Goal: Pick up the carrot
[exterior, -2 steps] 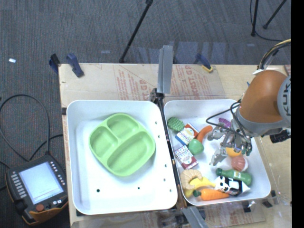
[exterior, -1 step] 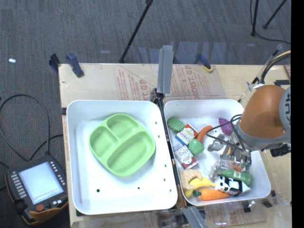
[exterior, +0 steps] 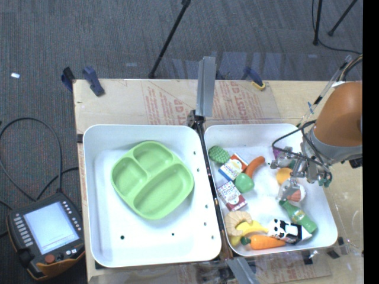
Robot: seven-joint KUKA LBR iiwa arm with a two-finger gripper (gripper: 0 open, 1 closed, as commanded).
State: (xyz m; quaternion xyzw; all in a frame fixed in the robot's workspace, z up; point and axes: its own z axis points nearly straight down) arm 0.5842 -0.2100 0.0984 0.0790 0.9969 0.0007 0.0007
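Claw (exterior: 301,171) hangs over the right bin (exterior: 263,132), near its right wall, at the end of the grey arm with the orange band (exterior: 340,116). Its tip is lost among cables and its own dark body, so whether it is spread or pressed together cannot be told, and nothing can be seen pinched in it. The carrot (exterior: 265,242) lies well below and somewhat left of the claw, against the bin's near wall, lying on its side with its green top pointing left. A black-and-white toy (exterior: 285,229) just above the carrot covers part of its right end, and a yellow banana (exterior: 250,226) touches it from the upper left. Between the carrot and the claw lies a green bottle (exterior: 299,216), tilted. Straight beneath the claw is a small red-and-white piece (exterior: 292,191), too blurred to name, and an orange ball (exterior: 284,176) sits at the claw's left, partly hidden by it. Further left lie an orange-red long piece (exterior: 256,165), a green pepper-like piece (exterior: 244,183) and two small cartons (exterior: 231,196). Far left, the other bin (exterior: 98,218) holds a green divided plate (exterior: 153,180).
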